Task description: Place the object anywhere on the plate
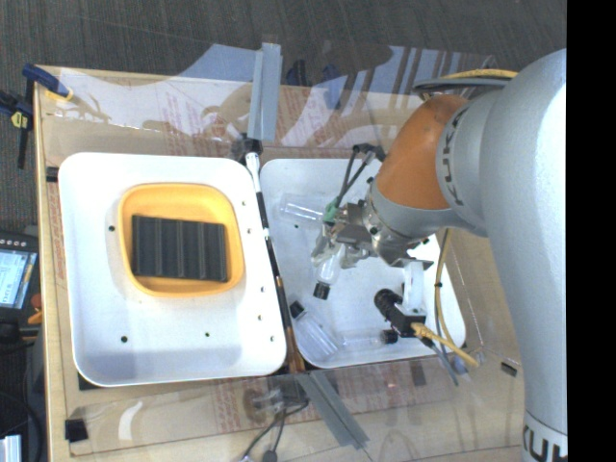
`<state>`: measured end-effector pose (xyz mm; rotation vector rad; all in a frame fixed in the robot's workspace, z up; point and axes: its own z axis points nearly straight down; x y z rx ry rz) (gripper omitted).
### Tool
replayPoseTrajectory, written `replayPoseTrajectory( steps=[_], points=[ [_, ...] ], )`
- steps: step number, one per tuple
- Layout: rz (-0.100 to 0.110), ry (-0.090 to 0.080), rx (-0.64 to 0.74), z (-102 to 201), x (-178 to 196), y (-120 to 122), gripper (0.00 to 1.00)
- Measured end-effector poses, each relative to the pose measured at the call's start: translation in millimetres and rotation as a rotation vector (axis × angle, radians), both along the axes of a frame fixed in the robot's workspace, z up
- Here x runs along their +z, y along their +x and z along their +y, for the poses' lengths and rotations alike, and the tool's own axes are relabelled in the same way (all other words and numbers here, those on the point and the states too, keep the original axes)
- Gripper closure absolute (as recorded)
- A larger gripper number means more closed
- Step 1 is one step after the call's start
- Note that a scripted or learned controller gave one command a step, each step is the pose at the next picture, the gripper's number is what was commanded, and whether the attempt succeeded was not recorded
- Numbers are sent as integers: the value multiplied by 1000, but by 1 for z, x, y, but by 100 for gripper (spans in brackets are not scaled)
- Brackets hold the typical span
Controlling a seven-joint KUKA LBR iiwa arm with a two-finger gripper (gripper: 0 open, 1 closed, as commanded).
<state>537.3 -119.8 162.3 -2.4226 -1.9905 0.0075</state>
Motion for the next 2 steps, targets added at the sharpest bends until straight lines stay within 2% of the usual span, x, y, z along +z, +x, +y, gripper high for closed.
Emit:
replayPoseTrajectory(
  steps=[1,2],
  points=[
    [-5,0,87,49,75,26,100],
    [-7,0,368,83,59,71,100]
  ],
)
